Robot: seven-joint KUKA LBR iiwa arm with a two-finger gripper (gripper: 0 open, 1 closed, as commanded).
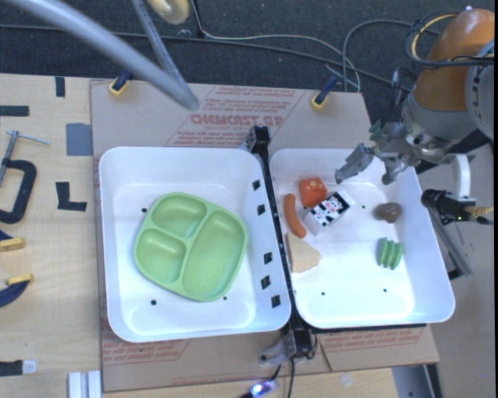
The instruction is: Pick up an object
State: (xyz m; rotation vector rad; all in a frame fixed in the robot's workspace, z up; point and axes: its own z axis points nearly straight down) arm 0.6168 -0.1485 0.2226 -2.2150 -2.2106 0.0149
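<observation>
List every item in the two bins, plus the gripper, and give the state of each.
gripper: fingers spread open, holding nothing, over the right bin's far edge
green divided plate: flat in the left bin
orange sausage: lying by the divider
red piece: beside the sausage
black-and-white block: tilted
brown lump: alone
green ridged piece: alone
pale wedge: flat

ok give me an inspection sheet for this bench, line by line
surface: two shallow white bins on brown board
job's things: orange sausage, red block, black-white patterned box, pale wedge, brown pebble, green ridged piece, all in right bin
clutter: green divided plate in left bin
grippers: two-finger gripper above right bin's far edge, open, holding nothing
cables: black cables behind bins
surroundings: black clamp at left
</observation>
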